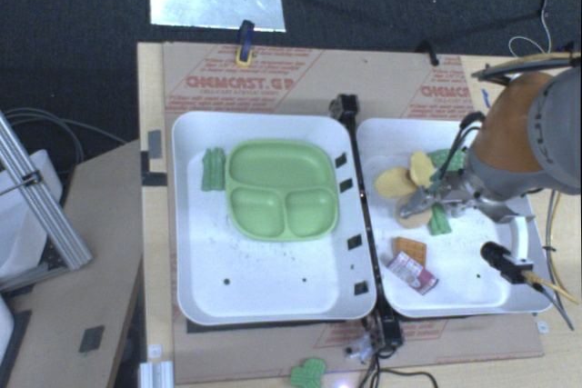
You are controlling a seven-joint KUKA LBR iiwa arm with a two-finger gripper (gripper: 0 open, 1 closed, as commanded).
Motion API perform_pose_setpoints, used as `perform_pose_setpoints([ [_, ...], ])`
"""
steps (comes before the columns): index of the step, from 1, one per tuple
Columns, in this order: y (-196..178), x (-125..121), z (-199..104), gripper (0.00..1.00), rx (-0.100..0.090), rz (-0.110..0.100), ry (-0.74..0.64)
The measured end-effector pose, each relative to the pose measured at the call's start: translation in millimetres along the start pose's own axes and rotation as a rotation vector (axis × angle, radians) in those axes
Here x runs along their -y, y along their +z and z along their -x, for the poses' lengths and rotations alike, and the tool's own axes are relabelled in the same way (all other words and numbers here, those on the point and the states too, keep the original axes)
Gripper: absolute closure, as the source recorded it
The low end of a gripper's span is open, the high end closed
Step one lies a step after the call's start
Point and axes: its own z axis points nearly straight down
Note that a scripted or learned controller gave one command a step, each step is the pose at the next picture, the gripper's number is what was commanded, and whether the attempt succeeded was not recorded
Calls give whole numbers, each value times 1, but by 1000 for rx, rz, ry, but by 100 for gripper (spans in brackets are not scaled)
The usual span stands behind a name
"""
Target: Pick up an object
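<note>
The claw [426,200], its opening impossible to tell, sits among crowded yellow pieces [393,184] near the right bin's [473,297] left wall, so it may grab nothing or nudge neighbours.

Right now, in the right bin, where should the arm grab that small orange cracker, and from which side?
Grip the orange cracker across its two short edges, coming straight down from above. It lies flat on the right bin, so no side offers purchase. The pink packet sits close below it, so keep the tool toward the cracker's upper half.
</note>
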Motion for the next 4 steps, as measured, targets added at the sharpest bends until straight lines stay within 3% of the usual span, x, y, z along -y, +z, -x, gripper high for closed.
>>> perform_pose_setpoints([
  [2,0,5,26,0,1,4,4],
  [3,-13,2,26,100,2,9,1],
  [4,-90,5,-26,100,0,1,-4],
])
